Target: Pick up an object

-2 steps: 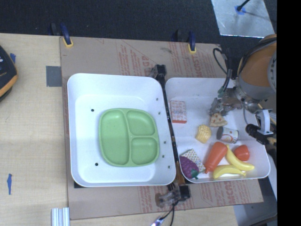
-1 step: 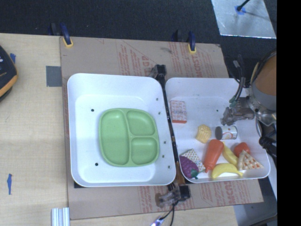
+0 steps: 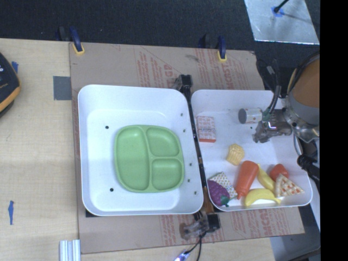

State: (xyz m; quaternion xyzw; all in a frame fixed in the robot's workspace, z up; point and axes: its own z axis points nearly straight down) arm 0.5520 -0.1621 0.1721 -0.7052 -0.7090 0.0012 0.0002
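The pincer [image 3: 265, 132] hangs over the right bin [image 3: 217, 99]; its metal parts blur together, so its grip state is unclear.

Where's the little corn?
The corn lies in the right bin, near its middle, just above the orange carrot and below-right of the small red-and-white packet.

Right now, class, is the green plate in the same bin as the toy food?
No, the green plate lies alone in the left bin; the toy food fills the right bin.

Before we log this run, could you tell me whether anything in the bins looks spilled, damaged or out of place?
Nothing stands out. The green tray lies flat in the left bin; the toy food sits inside the right bin.
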